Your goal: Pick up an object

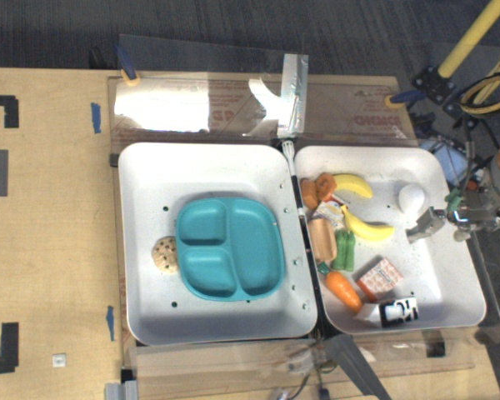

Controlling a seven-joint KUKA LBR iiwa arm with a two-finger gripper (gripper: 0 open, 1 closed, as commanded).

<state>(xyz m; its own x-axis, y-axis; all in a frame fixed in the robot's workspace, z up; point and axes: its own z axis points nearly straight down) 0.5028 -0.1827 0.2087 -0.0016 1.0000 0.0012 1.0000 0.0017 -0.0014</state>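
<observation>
Hovering at the right-hand rim of the right bin (pixel 471 261), the gripper (pixel 437 221) looked to be on its approach, nothing yet taken. How its jaws stood I could not tell from where I watched. Just beside it to the left lay a white ball (pixel 411 197), apart from it, and beyond that two bananas (pixel 368 227), a carrot (pixel 343 288), a small red box (pixel 380 277) and a black-and-white thing (pixel 397 311) near the front wall. My guess was that the next move called for settling on one target and descending squarely over it. Over in the left bin (pixel 142 248) sat a teal divided plate (pixel 230 247) and a cookie (pixel 165 253).
</observation>
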